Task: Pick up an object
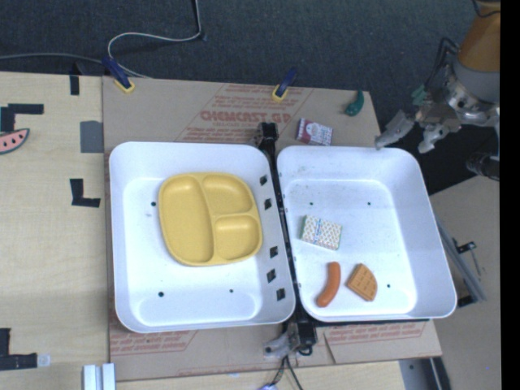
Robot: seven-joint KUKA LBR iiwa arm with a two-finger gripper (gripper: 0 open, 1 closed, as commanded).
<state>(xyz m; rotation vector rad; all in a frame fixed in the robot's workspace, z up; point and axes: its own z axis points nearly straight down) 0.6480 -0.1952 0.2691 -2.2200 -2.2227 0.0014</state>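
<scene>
Nearest the camera, a sheet of brown cardboard [244, 352] is lying over a pale wooden bench [49, 242], and black tape marks are showing on the wood at the left. Two shallow white bins are sitting side by side on the cardboard, joined by a row of black clips down the middle. The left bin [134, 299] is holding a yellow divided plate [210, 218] with three compartments, set toward the bin's far half. The right bin [422, 242] is carrying three small items: an orange-red sausage [328, 284] lying tilted near the front edge, a tan waffle-like wedge [362, 283] just beside it on the right without clearly touching, and a pale checkered square packet [322, 232] a little farther back. Beyond the bins, a small red and white packet [314, 132] is resting on the cardboard, with yellow and blue clamps gripping its far edge. Dark carpet is stretching behind, crossed by a pale cable. At the far right, the gripper [410, 135] is hanging past the right bin's far corner, fingers spread and carrying nothing.
</scene>
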